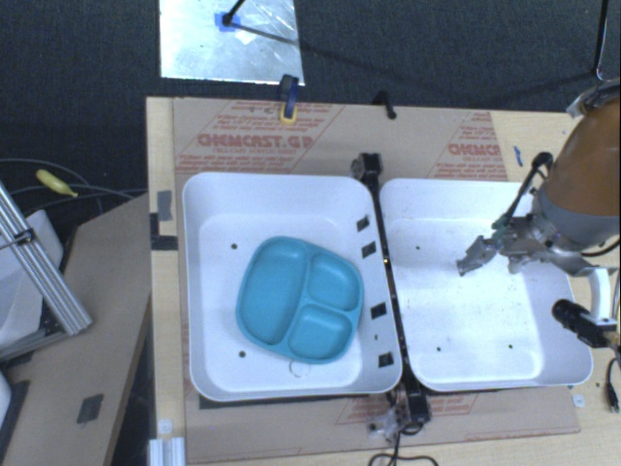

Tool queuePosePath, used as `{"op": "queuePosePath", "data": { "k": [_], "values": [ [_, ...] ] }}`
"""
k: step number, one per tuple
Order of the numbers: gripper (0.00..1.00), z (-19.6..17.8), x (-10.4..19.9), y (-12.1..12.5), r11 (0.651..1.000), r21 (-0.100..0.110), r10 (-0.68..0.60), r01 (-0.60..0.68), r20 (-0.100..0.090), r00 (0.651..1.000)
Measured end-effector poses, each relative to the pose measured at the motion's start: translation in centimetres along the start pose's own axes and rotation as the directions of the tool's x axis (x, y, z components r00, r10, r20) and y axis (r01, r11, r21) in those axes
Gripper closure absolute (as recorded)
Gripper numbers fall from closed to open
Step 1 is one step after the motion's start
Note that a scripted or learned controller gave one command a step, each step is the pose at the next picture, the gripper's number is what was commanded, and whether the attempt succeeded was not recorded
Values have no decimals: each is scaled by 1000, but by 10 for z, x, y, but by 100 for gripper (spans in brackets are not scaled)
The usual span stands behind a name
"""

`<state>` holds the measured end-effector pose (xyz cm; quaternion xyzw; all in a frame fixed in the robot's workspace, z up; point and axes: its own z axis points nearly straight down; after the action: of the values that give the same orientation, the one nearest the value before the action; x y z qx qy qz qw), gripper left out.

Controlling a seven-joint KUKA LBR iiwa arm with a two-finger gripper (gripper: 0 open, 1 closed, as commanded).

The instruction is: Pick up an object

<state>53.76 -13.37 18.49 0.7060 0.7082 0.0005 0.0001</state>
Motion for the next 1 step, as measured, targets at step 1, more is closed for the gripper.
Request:
{"op": "queuePosePath", "data": {
  "k": [1],
  "values": [
    [0, 54, -30, -44, 1000, 6, 6, -6, 0, 1000]
  ]
}}
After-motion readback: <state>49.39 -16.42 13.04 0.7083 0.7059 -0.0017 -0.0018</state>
